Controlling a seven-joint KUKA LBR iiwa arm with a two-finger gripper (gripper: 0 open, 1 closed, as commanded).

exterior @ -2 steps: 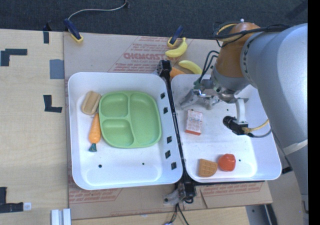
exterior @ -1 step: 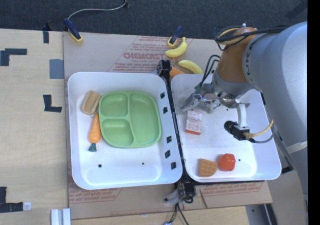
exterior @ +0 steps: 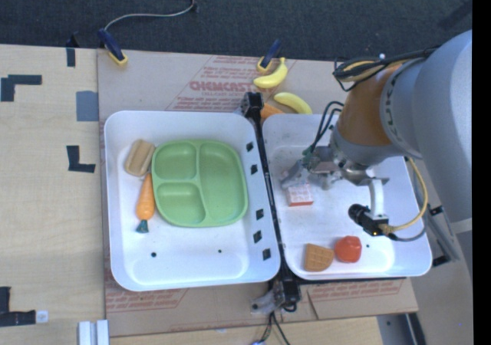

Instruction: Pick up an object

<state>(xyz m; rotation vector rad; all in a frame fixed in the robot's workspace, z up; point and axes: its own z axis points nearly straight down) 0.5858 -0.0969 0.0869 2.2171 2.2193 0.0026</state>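
My gripper (exterior: 301, 175) is low in the right bin (exterior: 406, 259), at its left middle. Right under its tips lies a small white and red packet (exterior: 300, 196). I cannot make out how the tips stand. Near the bin's front lie a tan waffle-like piece (exterior: 317, 257) and a red tomato-like toy (exterior: 348, 249), side by side. In the left bin (exterior: 192, 271) a green divided plate (exterior: 201, 182) lies flat, with an orange carrot (exterior: 146, 199) and a tan bread piece (exterior: 139, 157) to its left.
Two yellow bananas (exterior: 282, 87) lie on the cardboard behind the bins, beside an orange item (exterior: 270, 112) at the divider's far end. A black cable (exterior: 383, 228) loops off the wrist over the right bin. The arm's body covers the right bin's far right side.
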